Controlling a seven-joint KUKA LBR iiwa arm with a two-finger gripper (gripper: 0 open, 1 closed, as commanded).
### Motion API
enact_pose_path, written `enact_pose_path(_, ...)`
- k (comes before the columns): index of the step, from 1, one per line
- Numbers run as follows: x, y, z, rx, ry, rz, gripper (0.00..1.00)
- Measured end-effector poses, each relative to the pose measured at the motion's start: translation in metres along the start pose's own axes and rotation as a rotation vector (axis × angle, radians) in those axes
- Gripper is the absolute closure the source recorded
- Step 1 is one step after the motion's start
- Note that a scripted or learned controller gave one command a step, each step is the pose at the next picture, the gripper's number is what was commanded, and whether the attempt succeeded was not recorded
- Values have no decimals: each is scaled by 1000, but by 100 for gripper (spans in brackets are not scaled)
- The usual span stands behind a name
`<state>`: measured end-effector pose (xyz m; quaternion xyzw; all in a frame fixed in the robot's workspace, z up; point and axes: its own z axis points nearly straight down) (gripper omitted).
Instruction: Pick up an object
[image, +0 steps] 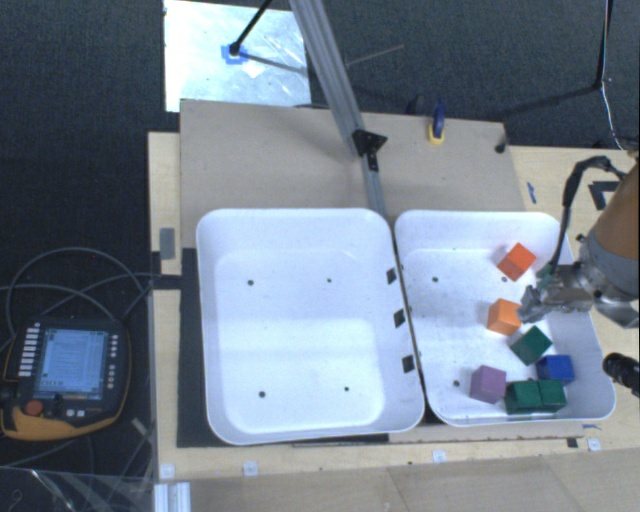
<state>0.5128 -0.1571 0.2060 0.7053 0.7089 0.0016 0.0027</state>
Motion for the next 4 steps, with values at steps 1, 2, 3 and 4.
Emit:
enact_pose_path(1,50,22,-10,2,3,-6,100)
enact_pose_path(2,109,30,-23,2,4,-7,100)
enact_pose_path(3,152,42,-19,4,4,-5,100)
enact_pose_path(4,204,53,-11,4,4,-5,100)
